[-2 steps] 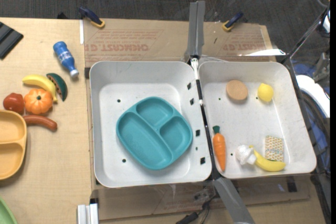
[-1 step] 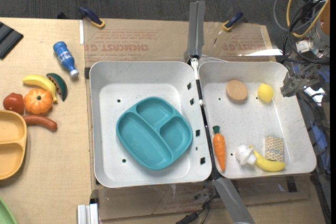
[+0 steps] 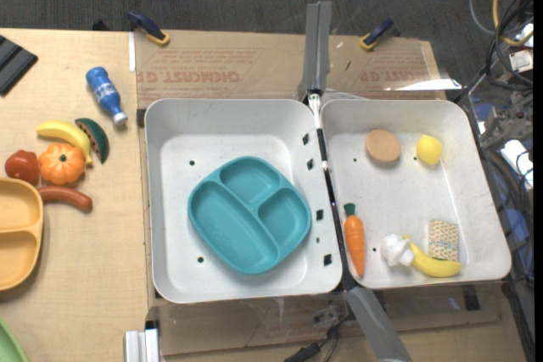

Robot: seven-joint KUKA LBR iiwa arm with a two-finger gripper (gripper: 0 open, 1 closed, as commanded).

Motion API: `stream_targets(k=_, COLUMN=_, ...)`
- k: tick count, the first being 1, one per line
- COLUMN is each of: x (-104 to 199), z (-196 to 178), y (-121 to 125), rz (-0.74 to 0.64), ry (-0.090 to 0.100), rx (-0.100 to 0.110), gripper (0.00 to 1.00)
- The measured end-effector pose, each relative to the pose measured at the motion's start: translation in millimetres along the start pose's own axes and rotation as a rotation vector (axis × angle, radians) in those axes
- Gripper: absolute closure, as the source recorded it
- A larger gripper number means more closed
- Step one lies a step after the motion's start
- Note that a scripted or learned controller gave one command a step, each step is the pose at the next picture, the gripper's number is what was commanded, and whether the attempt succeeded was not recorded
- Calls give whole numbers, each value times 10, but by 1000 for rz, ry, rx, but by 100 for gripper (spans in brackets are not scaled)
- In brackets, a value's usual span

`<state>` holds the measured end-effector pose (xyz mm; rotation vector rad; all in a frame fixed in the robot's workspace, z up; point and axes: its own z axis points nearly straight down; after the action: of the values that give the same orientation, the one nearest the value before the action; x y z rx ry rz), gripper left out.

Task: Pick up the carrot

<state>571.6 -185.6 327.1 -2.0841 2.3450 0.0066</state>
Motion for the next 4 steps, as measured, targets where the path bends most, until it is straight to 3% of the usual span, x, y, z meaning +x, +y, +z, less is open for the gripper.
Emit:
stream_targets(k=1, x=-314, z=1110, y=-80, rz=-207, ry=0, rx=-5, gripper=100)
stream_targets(k=2, x=-340, z=1044, y=-62, rz=-815, ry=-3, rx=-3, gripper=100)
stream_targets(k=3, x=14, z=293, y=160, rz=-747, ry=-3, rx=-2, gripper=100)
stream_targets(k=4, x=-208, z=1601, y=-38, rz=-996, ry=-5, rx=-6, gripper=100)
